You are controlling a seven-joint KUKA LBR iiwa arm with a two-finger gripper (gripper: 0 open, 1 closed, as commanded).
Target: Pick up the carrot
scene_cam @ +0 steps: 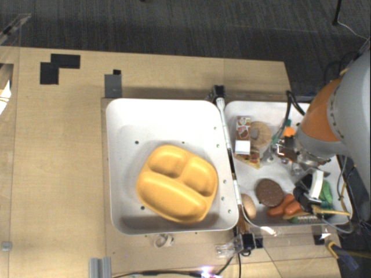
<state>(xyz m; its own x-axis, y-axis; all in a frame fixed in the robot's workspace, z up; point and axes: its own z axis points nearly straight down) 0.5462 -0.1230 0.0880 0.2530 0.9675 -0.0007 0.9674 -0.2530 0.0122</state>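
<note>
Orange among brown and green, the carrot is lying near the front wall of the right bin, just beside a brown disc and near a green piece. The gripper is hovering farther back over the same bin; I cannot tell whether its claw is released or clenched. Crowding neighbours are inviting a wrong grab, and the close wall is risking a slip.

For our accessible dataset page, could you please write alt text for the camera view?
A grey robot arm reaches from the right over the right white bin, where an orange carrot lies beside a brown disc near the front wall. The left bin holds one large yellow lumpy object.
</note>
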